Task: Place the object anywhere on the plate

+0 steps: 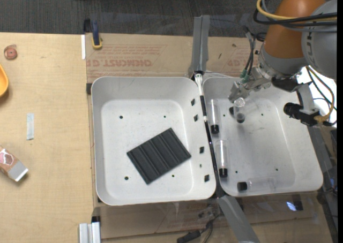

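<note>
Dark ribbed plate (158, 155) lying flat and turned at an angle in the left bin (107, 95), toward its near half. Well apart from the gripper (239, 107), which hangs over the right bin (300, 183) near its far-left part, on the other side of the divide between the two bins. Small dark-and-pale piece seen just at the gripper tip (239, 114) — too small and blurred to name, and cannot tell if it is an object or part of the gripper. Opening of the gripper likewise not readable from this angle; nothing clearly seen held.

Between plate and gripper, the raised rims of both bins, and along the left wall of the right bin two clear tubes with dark caps (214, 116), (221, 156), end to end. Another small dark piece (242, 185) near the front edge of the right bin.

Farther out — grey arm with orange band (292, 17) and yellow cable above the right bin, and on the wooden bench (48, 103) at left a few small items well apart from the bins.
</note>
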Motion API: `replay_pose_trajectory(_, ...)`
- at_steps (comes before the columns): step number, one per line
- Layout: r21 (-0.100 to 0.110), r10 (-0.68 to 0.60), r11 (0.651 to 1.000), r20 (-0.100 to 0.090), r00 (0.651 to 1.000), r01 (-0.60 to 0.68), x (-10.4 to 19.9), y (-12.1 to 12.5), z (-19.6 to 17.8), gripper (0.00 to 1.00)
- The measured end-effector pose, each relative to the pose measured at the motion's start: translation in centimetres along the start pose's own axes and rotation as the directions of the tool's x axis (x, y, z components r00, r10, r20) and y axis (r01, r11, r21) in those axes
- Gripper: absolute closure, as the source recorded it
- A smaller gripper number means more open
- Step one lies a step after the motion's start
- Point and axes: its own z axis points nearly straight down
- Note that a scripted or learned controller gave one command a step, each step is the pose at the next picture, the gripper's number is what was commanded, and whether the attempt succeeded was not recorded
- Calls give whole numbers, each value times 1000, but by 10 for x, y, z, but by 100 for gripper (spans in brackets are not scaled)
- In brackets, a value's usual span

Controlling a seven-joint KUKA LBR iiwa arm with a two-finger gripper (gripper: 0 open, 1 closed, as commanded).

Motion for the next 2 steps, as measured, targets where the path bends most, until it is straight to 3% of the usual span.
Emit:
replay_pose_trajectory(1,-1,-146,989,1,989,146,59,55,0,100)
replay_pose_trajectory(2,0,16,1000,1,1000,-16,117,74,-63,100)
